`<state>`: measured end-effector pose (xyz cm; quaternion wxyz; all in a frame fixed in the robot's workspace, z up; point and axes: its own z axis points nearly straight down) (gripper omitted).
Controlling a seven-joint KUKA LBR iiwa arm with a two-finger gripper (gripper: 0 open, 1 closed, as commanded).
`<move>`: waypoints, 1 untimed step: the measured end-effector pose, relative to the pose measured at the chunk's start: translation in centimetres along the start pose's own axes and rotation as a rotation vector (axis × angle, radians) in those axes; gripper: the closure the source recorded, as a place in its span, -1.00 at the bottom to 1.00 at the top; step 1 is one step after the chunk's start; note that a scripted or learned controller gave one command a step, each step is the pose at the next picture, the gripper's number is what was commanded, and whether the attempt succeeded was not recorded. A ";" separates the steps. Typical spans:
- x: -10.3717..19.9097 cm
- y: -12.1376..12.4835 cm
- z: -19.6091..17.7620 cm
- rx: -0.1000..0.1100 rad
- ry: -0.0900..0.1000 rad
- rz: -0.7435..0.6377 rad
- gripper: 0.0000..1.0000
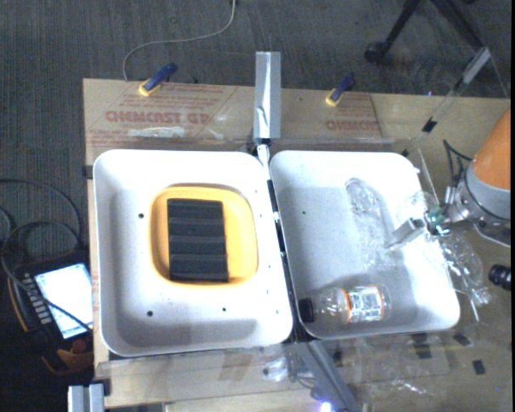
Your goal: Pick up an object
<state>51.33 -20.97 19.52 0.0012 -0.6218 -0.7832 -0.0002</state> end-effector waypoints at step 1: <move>0.7 1.0 -0.8 0.000 -0.003 -0.092 -1.00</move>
